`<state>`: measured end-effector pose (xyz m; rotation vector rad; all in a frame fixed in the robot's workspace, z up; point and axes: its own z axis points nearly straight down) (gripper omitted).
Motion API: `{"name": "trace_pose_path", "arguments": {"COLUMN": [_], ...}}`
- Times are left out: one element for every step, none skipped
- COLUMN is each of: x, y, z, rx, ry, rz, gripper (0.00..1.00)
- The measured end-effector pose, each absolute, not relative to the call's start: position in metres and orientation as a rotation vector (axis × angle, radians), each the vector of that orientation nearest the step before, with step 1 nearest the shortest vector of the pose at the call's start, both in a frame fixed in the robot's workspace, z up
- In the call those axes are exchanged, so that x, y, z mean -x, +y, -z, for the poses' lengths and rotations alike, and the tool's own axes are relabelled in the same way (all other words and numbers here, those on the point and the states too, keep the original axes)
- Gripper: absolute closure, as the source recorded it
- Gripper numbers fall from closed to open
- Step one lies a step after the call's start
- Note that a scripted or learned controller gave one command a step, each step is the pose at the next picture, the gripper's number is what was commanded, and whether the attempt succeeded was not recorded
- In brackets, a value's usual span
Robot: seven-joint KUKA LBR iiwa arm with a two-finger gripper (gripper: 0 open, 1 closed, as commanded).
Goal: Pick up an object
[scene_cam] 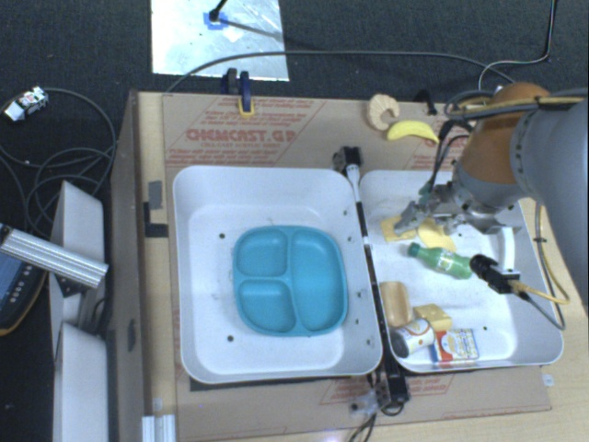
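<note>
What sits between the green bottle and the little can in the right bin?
In the camera view, a tan block lies between the green bottle and the can.

Both white bins (276, 187): smooth plastic, faint sheen. Blue divided plate (289, 279): matt plastic. Green bottle (440, 260): glossy, translucent plastic. Tabletop (248, 132): flat brown board (printed red lettering, looks like cardboard). Floor (74, 26): dark, rough carpet

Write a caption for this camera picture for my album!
Robot hand hovers over a green bottle in the right bin; a blue plate fills the left.
</note>
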<state>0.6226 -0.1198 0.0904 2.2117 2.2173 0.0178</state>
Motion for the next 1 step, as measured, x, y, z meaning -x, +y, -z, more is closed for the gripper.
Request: {"name": "trace_pose_path", "arguments": {"x": [-0.6581], "y": [-0.1558], "z": [-0.0941], "rx": [-2.214], "ry": [2.222], "rz": [-0.004], "gripper": [0.0]}}
